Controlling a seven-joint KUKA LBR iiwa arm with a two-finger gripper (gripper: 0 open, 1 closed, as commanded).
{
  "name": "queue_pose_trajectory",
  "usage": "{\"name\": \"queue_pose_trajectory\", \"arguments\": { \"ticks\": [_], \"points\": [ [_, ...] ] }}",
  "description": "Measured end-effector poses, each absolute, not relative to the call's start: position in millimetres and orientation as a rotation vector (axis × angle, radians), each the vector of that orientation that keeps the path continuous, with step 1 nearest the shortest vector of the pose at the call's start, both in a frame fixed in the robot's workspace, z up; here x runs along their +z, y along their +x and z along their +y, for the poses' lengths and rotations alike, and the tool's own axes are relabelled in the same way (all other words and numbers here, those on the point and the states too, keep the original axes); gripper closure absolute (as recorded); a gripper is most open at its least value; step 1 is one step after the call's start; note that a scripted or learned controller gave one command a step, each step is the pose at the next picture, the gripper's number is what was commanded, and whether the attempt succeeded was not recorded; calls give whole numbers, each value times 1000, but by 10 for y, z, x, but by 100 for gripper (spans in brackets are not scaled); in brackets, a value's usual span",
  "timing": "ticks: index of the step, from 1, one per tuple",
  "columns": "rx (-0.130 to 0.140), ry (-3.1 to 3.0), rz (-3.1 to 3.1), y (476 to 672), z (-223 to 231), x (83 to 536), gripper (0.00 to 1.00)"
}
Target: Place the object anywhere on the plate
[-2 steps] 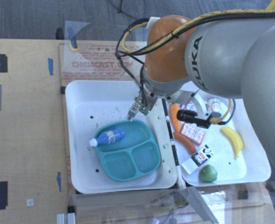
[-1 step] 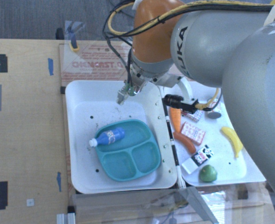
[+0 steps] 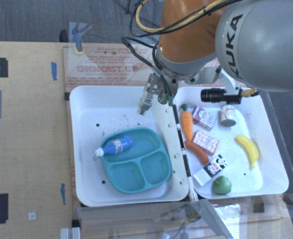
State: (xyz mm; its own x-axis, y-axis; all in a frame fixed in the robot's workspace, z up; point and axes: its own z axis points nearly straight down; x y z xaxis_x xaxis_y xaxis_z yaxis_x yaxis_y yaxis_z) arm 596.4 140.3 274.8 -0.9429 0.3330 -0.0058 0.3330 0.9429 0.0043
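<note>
Presently the blue bottle [image 3: 115, 146] lies on its side in the teal plate [image 3: 136, 178], upper-left compartment. Above that plate's upper right, my pincer [image 3: 153, 101] hangs pinching nothing; spread or pressed together, I cannot tell.

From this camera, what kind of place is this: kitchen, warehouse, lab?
Most likely a robot lab test bench. A KUKA arm hangs over two white bins, toy food such as a banana fills one, and blue tape marks dot the plywood bench.
</note>
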Motion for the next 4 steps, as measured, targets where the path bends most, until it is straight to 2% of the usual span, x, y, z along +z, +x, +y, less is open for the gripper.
{"name": "queue_pose_trajectory", "arguments": {
  "ticks": [1,2,3,4],
  "points": [
    [3,766,3044,5493,1217,3102,100],
    [6,629,3073,5123,1876,3411,100],
    [2,583,3084,5012,1487,3454,100],
    [5,293,3121,4806,1641,3779,100]
  ]
}}
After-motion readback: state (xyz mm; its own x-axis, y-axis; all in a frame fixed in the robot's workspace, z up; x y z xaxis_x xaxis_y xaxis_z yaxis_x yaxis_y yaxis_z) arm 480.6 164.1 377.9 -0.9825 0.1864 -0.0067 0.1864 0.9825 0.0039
